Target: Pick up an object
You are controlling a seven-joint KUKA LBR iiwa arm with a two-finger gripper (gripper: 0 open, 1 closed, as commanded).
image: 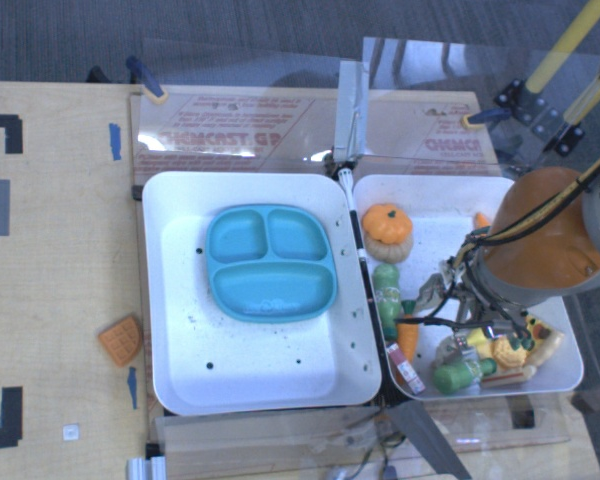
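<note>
My gripper (458, 303) hangs low over the middle of the right bin (450, 193), under the arm's orange band (543, 230). Several small toys lie in that bin. An orange pumpkin (388, 224) rests on a beige piece at the back left. A green bottle-shaped toy (387, 298) and a carrot (408, 340) lie along the left wall. A green vegetable (458, 373), a yellow piece (502, 349) and a pale wedge (542, 342) crowd the front right, just below the gripper. The gripper's body and cables hide what is right under it.
The left bin (170, 298) holds a blue divided plate (271, 263). An orange waffle-like block (121, 339) lies on the wooden bench left of the bins. A red-and-white packet (408, 373) sits at the right bin's front left corner.
</note>
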